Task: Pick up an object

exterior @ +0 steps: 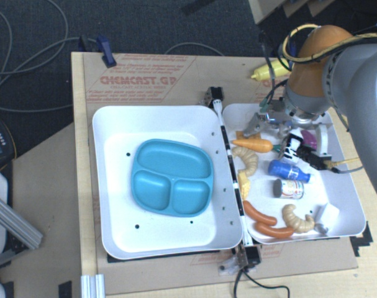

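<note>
The right bin (346,194) holds several toy items: an orange carrot (253,144), a beige pastry piece (248,161), a blue bottle (289,171), a small can (289,189), two red sausages (261,213), a beige shrimp-like piece (298,220) and a purple item (310,137). My gripper (281,132) hangs low over the far part of this bin, just right of the carrot and above the blue bottle. Nothing is visibly held in it. The wrist and cables hide the bin's far corner.
The left bin (107,166) bears a blue divided plate (171,177). A yellow item (266,72) lies on the bench behind the right bin, and a blue clip (105,51) sits at the bench's far left. The arm's bulk (362,85) covers the right side.
</note>
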Controlling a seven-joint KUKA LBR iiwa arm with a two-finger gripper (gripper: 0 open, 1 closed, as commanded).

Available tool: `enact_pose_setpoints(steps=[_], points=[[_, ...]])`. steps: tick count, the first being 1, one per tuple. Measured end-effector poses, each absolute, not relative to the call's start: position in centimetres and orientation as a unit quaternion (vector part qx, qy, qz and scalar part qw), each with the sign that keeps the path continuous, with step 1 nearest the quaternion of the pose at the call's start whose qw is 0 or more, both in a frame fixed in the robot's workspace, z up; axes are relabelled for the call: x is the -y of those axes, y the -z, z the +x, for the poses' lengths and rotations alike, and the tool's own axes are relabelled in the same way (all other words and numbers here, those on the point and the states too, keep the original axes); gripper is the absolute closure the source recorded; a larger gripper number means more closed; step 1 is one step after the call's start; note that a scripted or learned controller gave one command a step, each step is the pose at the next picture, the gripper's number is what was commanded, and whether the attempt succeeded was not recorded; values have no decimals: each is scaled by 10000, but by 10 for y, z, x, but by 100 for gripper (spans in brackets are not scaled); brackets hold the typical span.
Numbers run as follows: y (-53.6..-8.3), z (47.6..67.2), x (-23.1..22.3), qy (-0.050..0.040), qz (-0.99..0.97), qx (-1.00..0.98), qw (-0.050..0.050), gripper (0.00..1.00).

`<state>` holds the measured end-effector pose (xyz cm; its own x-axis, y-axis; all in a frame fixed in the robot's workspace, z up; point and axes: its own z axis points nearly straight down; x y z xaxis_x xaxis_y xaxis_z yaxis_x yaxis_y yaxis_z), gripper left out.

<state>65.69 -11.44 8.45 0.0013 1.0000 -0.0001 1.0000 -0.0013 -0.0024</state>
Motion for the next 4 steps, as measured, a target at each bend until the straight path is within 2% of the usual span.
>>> enact_pose_setpoints(steps=[1,2,3,4], points=[[-85,573,186,-17,-7101,7041,17,0],[-172,672,201,40,-7058,7083,-87,0],[-180,666,225,6,-7075,7067,-28,0],[-183,667,214,5,-7067,7075,-19,0]])
